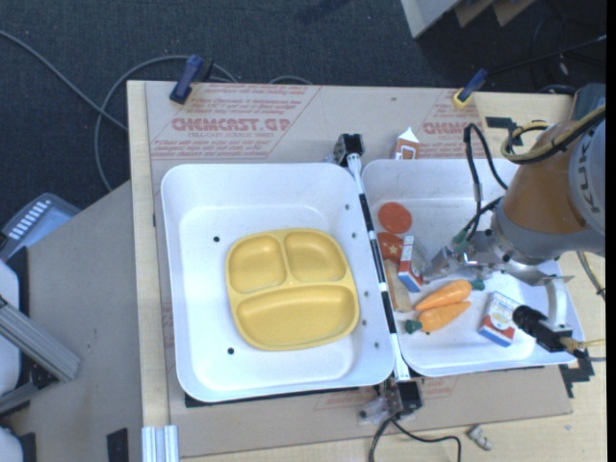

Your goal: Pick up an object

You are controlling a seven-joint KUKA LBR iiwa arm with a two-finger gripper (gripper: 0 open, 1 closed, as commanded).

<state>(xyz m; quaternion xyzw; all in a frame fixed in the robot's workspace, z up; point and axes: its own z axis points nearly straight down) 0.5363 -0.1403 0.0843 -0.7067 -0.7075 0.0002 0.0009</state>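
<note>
Crowding the hand (460, 261): carrots (443, 306); cartons (499, 320)

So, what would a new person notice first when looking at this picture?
Probably the yellow divided plate, lying alone in the middle of the left bin. Next, the grey and orange arm reaching into the right bin, where two carrots lie beside small cartons.

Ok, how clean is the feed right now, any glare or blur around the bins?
Camera view: lighting is even, with soft shadows; the white right bin looks bright but not blown out; the yellow tray and carrot read sharp; the gripper area is cluttered and slightly soft.
</note>
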